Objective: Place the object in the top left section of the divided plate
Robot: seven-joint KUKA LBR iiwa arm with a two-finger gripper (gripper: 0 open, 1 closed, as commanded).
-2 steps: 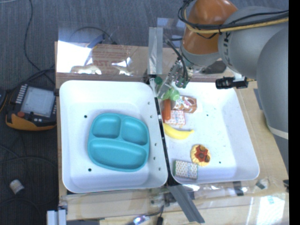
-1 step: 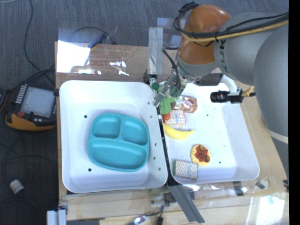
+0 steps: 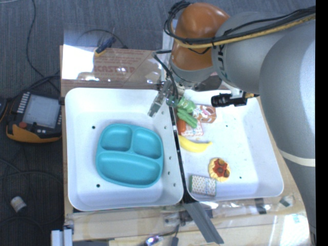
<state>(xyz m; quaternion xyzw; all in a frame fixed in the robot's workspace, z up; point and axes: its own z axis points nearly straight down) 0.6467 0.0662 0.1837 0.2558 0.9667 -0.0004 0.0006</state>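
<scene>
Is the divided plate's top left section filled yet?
Empty. The divided plate shows bare teal in every section; the food items sit in the right bin.

Left bin (image 3: pixel 82 137): teal divided plate (image 3: pixel 130 154), three sections, nothing in them. Right bin (image 3: pixel 256 152): green toy vegetable (image 3: pixel 187 111) at the upper left corner, packet (image 3: pixel 206 114) and carrot (image 3: pixel 181 125) touching it, banana (image 3: pixel 195 145) just below, pizza slice (image 3: pixel 219 168) lower, patterned block (image 3: pixel 203 185) near the front wall. Arm (image 3: pixel 256 50) enters from right; gripper (image 3: pixel 165 97) sits over the wall between bins, next to the green vegetable. Jaws too blurred to read. Handheld controller (image 3: pixel 32 117) on the floor left of the bench.
</scene>
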